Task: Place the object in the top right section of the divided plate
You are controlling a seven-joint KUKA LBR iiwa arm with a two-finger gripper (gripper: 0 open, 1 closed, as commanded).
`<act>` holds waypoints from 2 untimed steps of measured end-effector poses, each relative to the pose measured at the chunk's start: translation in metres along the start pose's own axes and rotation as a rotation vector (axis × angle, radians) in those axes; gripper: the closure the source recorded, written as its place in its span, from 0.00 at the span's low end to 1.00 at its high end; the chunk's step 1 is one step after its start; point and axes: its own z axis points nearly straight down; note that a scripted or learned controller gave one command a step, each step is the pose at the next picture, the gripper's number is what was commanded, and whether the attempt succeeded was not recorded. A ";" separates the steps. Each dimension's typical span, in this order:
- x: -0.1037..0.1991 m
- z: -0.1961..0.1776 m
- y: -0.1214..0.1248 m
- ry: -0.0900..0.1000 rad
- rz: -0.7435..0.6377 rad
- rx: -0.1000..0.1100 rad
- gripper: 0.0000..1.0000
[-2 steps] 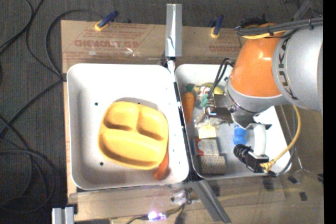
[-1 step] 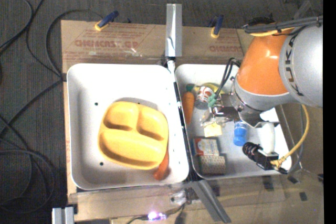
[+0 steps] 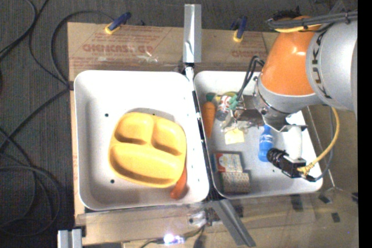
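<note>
The yellow divided plate (image 3: 149,148) lies in the left bin (image 3: 93,96); its top right section (image 3: 168,137) holds nothing. An orange-red thing (image 3: 180,184) leans against the plate's lower right rim. My gripper (image 3: 243,117) hangs low in the right bin (image 3: 302,183), above a cluster of small items near its back left. Just to its left lies a carrot (image 3: 208,116) along the bin's left wall. A pale yellow piece (image 3: 234,136) sits right below the gripper. The arm's body hides what is directly under the gripper.
The right bin also holds a small printed box (image 3: 229,161), a grey block (image 3: 235,182) in front of it, and a blue bottle (image 3: 266,146). A metal divider bar (image 3: 192,32) stands behind the gap between the bins.
</note>
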 end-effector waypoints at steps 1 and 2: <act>0.031 0.037 -0.015 0.000 0.030 0.001 1.00; 0.001 0.005 -0.012 0.000 0.011 -0.001 1.00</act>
